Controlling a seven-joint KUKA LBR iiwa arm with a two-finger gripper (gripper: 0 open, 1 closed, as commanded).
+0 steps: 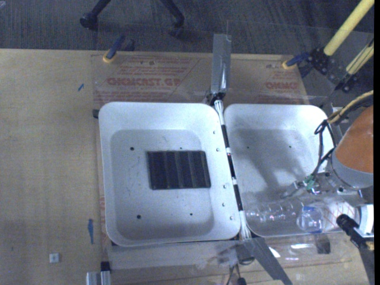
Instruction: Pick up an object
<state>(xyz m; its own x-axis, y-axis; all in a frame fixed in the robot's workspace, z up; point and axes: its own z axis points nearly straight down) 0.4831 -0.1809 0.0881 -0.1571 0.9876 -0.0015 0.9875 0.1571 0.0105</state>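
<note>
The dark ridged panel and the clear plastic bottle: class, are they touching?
Apart. The camera view shows the dark ridged panel in the left bin and the clear plastic bottle in the right bin.

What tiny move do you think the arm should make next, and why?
Probably a small drop straight down toward the clear plastic bottle. The bottle lies on its side along the near edge of the right bin, and the gripper hangs just above it. The dark ridged block in the left bin is much farther away.
</note>
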